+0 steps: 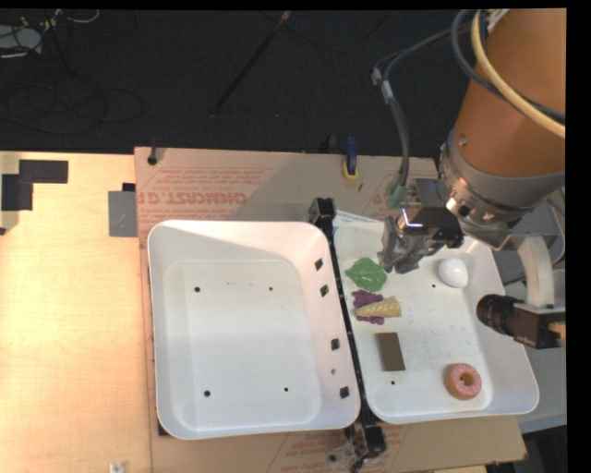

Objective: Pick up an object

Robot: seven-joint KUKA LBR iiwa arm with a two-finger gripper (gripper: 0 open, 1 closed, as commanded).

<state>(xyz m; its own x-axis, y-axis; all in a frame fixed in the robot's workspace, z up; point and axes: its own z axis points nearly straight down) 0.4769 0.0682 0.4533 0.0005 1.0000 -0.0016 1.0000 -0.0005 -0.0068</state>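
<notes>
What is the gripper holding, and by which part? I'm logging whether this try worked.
Nothing is seen between its fingers. The gripper hovers over the right bin, beside the green toy.

Probably robotics lab: plywood bench (65,314), loose cables (55,23), cardboard (231,189).

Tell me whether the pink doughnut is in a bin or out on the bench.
In a bin. The pink doughnut lies flat on the floor of the right bin, near its front right corner, apart from the brown block.
</notes>
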